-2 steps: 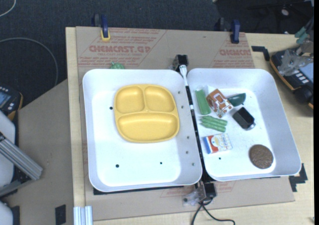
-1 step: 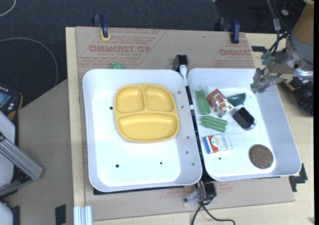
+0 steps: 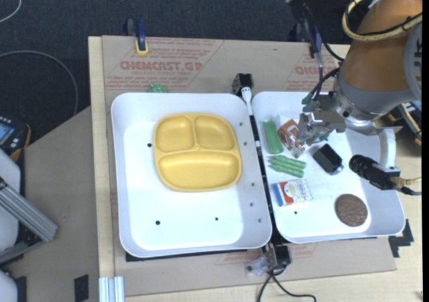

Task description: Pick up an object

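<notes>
End effector (image 3: pixel 310 134) was low in the right bin (image 3: pixel 392 227), over a small red-brown packet (image 3: pixel 289 134) beside a green pod (image 3: pixel 271 136); its finger state could not be determined. A black block (image 3: pixel 328 159) lay just beside. Risk judged: crowding could cause a glancing or double grasp.

One fixed camera looks down at a slant on both white bins (image 3: pixel 194 240).
</notes>
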`<state>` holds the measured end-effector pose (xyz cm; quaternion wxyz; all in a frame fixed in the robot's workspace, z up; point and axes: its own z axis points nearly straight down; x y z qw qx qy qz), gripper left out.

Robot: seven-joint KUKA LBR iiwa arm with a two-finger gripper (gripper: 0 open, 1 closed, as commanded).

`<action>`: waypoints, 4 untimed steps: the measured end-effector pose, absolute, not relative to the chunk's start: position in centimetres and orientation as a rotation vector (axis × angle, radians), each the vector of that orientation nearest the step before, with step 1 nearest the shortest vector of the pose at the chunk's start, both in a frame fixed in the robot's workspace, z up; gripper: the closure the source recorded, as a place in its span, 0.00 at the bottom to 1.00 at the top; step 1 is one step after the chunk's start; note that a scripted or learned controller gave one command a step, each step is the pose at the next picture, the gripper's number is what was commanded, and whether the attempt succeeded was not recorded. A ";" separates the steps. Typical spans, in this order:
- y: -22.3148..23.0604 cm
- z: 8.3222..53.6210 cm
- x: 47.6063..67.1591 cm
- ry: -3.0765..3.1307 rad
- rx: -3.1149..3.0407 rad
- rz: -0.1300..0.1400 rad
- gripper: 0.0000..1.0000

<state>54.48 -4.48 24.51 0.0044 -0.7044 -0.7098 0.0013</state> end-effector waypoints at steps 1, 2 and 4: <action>-10.9 21.0 53.0 -2.212 -2.226 0.008 1.00; -5.1 18.3 47.9 -2.219 -2.211 0.005 1.00; 2.6 31.8 48.1 -2.229 -2.225 -0.015 1.00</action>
